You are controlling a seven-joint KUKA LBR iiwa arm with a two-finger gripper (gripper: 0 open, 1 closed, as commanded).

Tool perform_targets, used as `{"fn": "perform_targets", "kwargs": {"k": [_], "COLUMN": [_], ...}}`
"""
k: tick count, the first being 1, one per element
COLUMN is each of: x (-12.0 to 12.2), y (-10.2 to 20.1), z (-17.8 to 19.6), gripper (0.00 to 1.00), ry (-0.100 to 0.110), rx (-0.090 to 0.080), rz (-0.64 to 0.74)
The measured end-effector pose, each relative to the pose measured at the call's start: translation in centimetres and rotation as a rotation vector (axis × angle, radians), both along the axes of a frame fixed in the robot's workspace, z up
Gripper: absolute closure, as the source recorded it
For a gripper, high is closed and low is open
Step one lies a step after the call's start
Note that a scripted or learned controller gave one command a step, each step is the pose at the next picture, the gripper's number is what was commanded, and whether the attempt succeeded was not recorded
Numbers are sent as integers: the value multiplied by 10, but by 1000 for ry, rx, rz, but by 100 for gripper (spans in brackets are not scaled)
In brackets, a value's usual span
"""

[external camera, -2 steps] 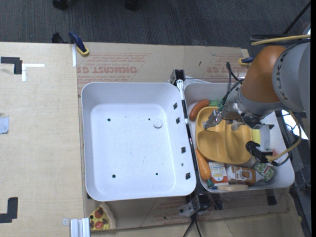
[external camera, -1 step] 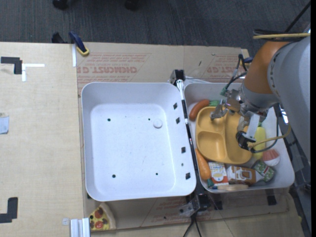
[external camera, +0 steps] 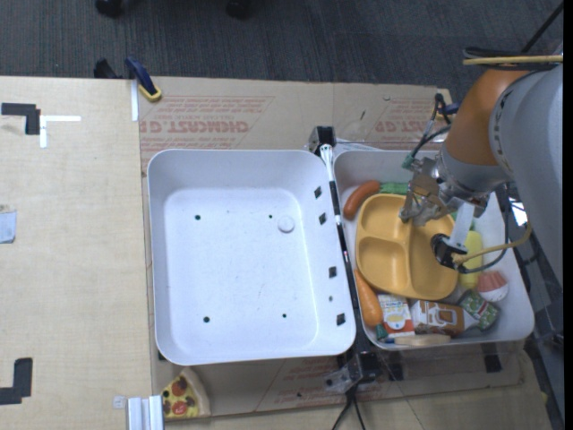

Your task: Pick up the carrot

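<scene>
The carrot (external camera: 368,302) is an orange tapered piece lying along the left wall of the right bin (external camera: 519,325), partly tucked under the edge of a yellow divided plate (external camera: 394,253). My gripper (external camera: 423,207) hangs over the plate's upper right part, well up and to the right of the carrot and apart from it. The grey arm with its orange band reaches in from the right and hides the bin's far right corner.
A reddish sausage-like piece (external camera: 361,195) and a green item (external camera: 392,188) lie above the plate. Small cartons (external camera: 421,315), a green packet (external camera: 480,310) and a yellow item (external camera: 472,245) crowd the right bin. The left bin (external camera: 161,267) holds a small white disc (external camera: 286,225). A toy pizza slice (external camera: 183,397) lies on the bench.
</scene>
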State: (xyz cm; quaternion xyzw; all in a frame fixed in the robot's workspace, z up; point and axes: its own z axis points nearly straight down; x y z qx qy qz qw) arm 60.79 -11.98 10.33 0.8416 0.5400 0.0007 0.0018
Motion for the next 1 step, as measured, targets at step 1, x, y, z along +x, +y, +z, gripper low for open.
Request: {"fn": "perform_targets", "kwargs": {"k": [1], "x": [-1], "y": [0], "z": [-1], "gripper": [0], "ry": [2], "rx": [0], "rz": [0]}}
